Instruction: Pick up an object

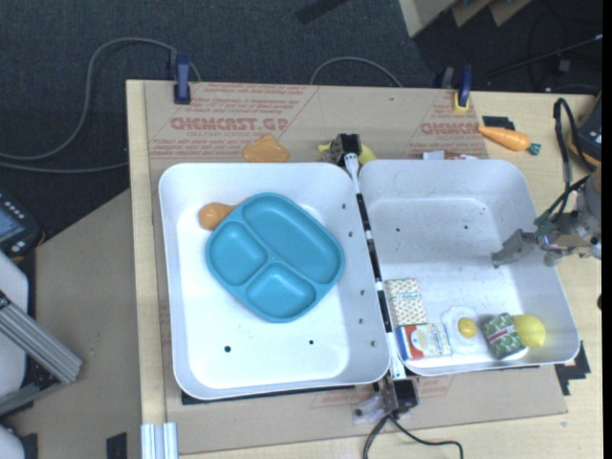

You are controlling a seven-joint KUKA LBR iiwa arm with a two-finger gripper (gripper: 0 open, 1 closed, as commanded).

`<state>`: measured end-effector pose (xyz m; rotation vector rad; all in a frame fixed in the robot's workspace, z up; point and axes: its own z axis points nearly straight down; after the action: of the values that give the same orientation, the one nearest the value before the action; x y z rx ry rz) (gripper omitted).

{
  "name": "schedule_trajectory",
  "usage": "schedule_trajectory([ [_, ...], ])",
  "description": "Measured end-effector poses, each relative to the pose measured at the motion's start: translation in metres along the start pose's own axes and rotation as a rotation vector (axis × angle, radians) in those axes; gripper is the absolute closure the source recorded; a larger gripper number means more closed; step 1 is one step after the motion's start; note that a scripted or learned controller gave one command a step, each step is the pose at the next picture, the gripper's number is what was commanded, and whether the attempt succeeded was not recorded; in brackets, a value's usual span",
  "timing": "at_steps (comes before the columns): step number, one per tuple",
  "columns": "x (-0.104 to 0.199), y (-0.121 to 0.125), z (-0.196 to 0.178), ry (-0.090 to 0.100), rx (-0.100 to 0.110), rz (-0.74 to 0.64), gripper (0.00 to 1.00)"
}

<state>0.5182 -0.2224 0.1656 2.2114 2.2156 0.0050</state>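
From the overhead camera, the desk carries two shallow white bins side by side, and the loose things are split between them in a way that suits a picking run. The left bin holds a blue divided tray lying flat near its middle, with an orange piece tucked against the tray's upper left edge and partly under it. The right bin has its contents gathered along the near wall: a patterned carton, a red and white packet just below it, a pale round piece with a yellow centre, a green wrapped item and a yellow ball touching it. Those small things are the likeliest targets, as they sit closest to where the arm comes in. The gripper hangs over the right side of the right bin, above bare floor and apart from the cluster, so it grips nothing. It is small and blurred against the bin wall, so I cannot tell how it is set. The arm itself is cut off at the right edge. Outside the bins, a toy carrot and an orange lump lie on the desk beyond the far walls, out of play.
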Motion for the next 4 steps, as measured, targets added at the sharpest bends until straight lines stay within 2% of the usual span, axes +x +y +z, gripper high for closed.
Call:
schedule_trajectory([
  [1, 0.003, -0.039, 0.082, 0.017, 0.012, -0.001, 0.0],
  [2, 0.001, -0.038, 0.07, 0.008, 0.008, 0.0, 1.0],
  [3, 0.026, 0.083, -0.009, 0.001, -0.008, -0.008, 1.0],
  [4, 0.109, 0.069, 0.044, 0.012, 0.016, -0.006, 1.0],
])
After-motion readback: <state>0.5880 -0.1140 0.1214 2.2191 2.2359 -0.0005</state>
